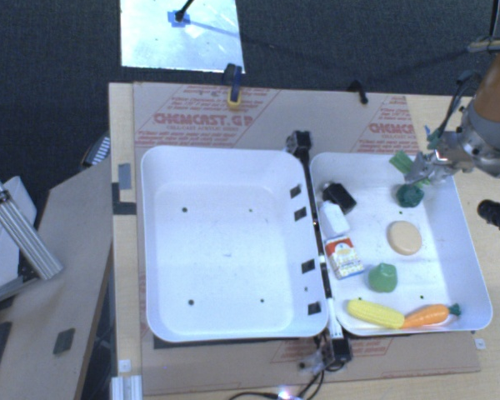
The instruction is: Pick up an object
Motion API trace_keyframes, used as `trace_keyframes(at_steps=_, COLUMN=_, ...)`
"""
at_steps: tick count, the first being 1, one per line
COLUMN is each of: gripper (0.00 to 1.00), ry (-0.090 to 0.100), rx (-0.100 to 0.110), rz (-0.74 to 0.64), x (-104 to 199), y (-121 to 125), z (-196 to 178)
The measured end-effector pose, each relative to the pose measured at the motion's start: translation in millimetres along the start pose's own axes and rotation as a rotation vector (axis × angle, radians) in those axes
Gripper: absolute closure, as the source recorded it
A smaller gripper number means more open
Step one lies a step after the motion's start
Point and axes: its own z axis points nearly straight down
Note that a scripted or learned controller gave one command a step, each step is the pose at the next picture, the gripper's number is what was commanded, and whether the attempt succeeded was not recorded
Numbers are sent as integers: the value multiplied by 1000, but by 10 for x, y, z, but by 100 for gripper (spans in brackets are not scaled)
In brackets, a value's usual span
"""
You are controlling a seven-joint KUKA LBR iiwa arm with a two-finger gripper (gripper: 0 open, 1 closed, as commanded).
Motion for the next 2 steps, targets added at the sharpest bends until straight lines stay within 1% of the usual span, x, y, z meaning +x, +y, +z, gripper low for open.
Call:
trace_keyframes(at_steps=1, gripper=100, ry=6, rx=15, rz=-5, x=434, y=-387, z=228)
trace_keyframes(at_steps=2, gripper=100, ry=5, rx=11, rz=-7, x=918, y=-47, z=724)
